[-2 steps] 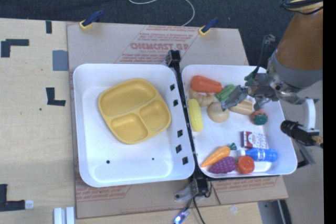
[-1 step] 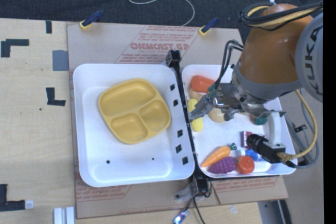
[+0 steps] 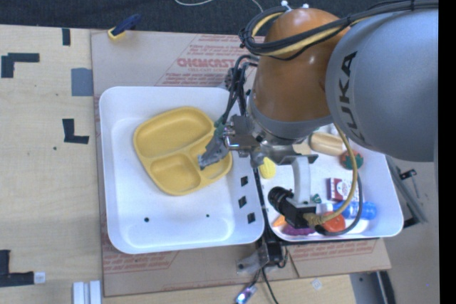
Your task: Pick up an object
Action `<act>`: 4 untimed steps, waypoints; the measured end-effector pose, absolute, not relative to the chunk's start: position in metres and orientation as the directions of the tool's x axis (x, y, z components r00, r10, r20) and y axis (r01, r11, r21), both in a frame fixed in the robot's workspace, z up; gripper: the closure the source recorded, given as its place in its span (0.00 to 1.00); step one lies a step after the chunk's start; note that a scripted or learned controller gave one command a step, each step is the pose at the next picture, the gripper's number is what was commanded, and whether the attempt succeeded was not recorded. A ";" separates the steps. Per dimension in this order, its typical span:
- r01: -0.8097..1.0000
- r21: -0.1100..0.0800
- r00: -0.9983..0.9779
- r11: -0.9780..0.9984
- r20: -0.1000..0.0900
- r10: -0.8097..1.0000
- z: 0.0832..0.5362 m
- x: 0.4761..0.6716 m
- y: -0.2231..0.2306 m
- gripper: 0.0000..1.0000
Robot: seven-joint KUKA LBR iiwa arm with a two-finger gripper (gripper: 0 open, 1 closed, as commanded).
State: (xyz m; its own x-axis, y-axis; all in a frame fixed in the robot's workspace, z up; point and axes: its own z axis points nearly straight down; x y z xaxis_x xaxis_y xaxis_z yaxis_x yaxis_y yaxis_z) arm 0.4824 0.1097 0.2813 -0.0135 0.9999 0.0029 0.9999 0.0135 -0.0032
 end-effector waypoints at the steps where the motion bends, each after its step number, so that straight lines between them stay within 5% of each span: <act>1: 1.000 0.019 0.003 -0.003 0.000 1.000 0.434 0.530 0.050 0.00; 2: 1.000 -0.001 -0.002 0.002 -0.002 1.000 0.434 0.527 0.053 1.00; 3: 1.000 -0.005 -0.001 0.001 0.000 1.000 0.411 0.481 0.057 1.00; 4: 1.000 -0.003 -0.010 0.010 0.000 1.000 0.400 0.483 0.145 1.00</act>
